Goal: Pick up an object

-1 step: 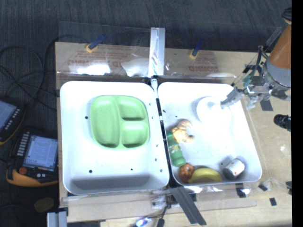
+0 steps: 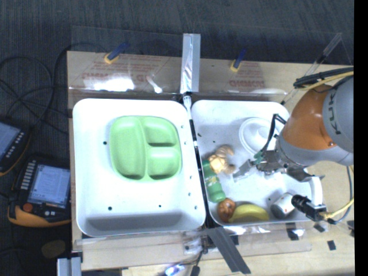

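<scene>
My gripper (image 2: pixel 246 170) hangs low over the middle of the right bin (image 2: pixel 230 115), on the grey arm with its orange band (image 2: pixel 307 122). Just left of the gripper tip lies a tan and cream toy (image 2: pixel 221 158). A white bowl (image 2: pixel 255 134) sits behind the gripper, partly covered by the wrist. Along the bin's left wall lies a green bottle (image 2: pixel 213 186). At the front are a reddish-brown fruit (image 2: pixel 225 209), a yellow banana (image 2: pixel 250 213) and a small grey and white cylinder (image 2: pixel 281 205). Nothing shows between the fingers.
The left bin (image 2: pixel 92 211) holds a green divided plate (image 2: pixel 145 146). A raised divider (image 2: pixel 194 160) separates the two bins. Cables and a black connector (image 2: pixel 305 204) trail from the arm over the right bin's front right corner.
</scene>
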You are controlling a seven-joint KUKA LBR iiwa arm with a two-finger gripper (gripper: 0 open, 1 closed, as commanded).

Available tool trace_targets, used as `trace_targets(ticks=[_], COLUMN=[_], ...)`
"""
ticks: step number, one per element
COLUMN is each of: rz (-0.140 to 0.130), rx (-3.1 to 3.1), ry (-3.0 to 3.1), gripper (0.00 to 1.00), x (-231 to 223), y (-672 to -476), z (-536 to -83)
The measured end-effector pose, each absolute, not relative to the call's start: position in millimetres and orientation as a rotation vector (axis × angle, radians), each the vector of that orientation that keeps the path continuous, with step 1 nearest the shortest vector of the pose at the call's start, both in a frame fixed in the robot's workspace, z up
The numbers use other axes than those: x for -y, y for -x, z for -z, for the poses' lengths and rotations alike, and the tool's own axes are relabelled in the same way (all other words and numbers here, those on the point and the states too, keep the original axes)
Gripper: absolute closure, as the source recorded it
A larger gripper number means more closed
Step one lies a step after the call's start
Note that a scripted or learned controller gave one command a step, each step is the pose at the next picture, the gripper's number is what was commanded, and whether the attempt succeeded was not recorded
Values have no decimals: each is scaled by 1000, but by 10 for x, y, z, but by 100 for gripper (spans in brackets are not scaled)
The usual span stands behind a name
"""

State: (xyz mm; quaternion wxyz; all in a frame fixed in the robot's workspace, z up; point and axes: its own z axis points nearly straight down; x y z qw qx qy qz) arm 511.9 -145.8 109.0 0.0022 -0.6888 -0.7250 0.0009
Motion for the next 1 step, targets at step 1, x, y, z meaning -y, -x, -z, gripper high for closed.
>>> trace_targets(ticks=[1], rz=[6], rx=[2474], ry=[1948], gripper=[0], x=[969], y=[-5862], z=[-896])
